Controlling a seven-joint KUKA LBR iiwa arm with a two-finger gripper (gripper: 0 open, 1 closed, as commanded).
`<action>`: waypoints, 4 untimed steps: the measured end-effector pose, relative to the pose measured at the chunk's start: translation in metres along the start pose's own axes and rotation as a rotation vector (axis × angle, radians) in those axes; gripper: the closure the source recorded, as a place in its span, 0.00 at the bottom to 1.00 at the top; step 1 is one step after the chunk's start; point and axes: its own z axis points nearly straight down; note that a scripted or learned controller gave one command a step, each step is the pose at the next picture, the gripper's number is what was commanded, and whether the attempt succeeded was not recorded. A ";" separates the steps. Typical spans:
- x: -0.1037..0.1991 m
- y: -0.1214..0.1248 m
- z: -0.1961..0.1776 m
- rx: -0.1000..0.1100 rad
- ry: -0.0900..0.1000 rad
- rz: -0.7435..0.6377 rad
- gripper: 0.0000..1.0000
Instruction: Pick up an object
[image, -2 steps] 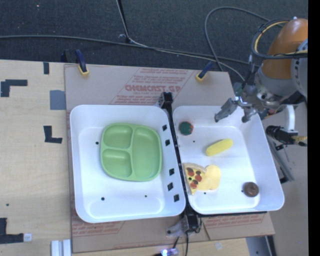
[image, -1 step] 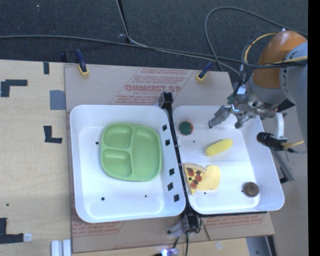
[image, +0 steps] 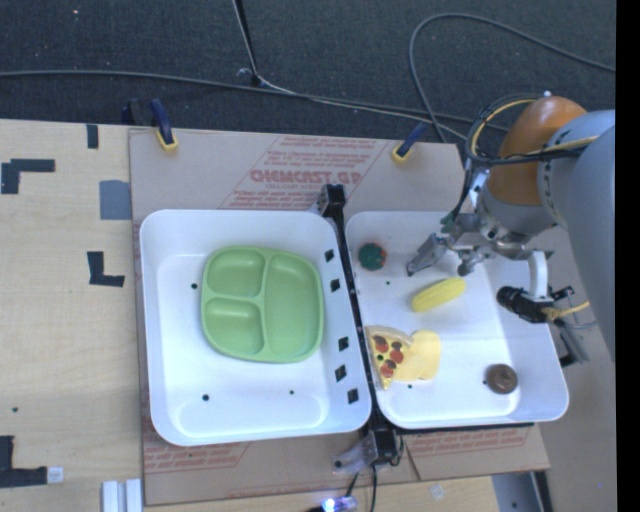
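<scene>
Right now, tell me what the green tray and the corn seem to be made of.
Green tray: probably moulded plastic with a matte finish, since its colour is uniform and its compartment edges are soft and rounded. Corn: apparently a toy in plastic or rubber, an even yellow with a slight sheen; which of the two cannot be told.

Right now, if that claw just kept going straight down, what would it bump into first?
Probably the corn cob, lying just below the gripper in the right bin. Height is hard to judge from above, so it might land on the bin floor beside it.
</scene>
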 end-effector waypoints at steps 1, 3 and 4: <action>0.000 0.001 0.026 -0.007 -0.002 -0.002 0.00; 0.006 0.011 -0.041 -0.010 0.001 -0.001 1.00; 0.009 0.004 -0.088 -0.010 0.001 -0.001 1.00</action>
